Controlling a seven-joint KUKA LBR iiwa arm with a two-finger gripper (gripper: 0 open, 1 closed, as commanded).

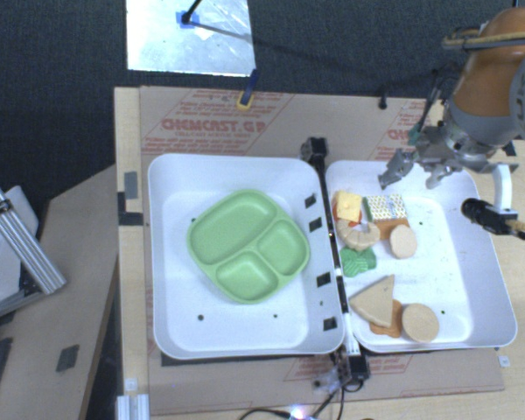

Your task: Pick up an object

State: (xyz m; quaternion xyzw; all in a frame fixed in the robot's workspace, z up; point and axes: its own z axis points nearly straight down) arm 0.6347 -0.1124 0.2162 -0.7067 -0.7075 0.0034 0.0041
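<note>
Camera view: tool poised over toy-food bin, nothing in its grasp

Camera view, looking down at a slant on the bench [87, 234]: the grey KUKA arm [494, 77], reaching in from three o'clock, hangs its tool [417, 173] above the far edge of the right bin [481, 269]. Its two fingers stand spread apart and point down, with nothing between them.

Play food crowds the right bin's inner half. Closest to the tool is a speckled block [386, 206], lying toward seven o'clock from the fingertips, just beside a yellow cheese cube [347, 206] on its nine o'clock side. A round tan slice [403, 241] sits at six o'clock from the block. A pale lumpy piece [360, 234] and a green leafy piece [358, 263] lie further toward seven o'clock. A bread wedge [375, 301] and a round biscuit [420, 322] rest near the bin's near edge, well apart from the tool.

The left bin [175, 322] holds a green divided plate [248, 246], the farthest item.

The speckled block looks the likeliest target: a short descent toward seven o'clock would bring the fingers over it. Its long axis seems to run roughly nine to three, though its neighbours leave little room for a clean closing.
</note>
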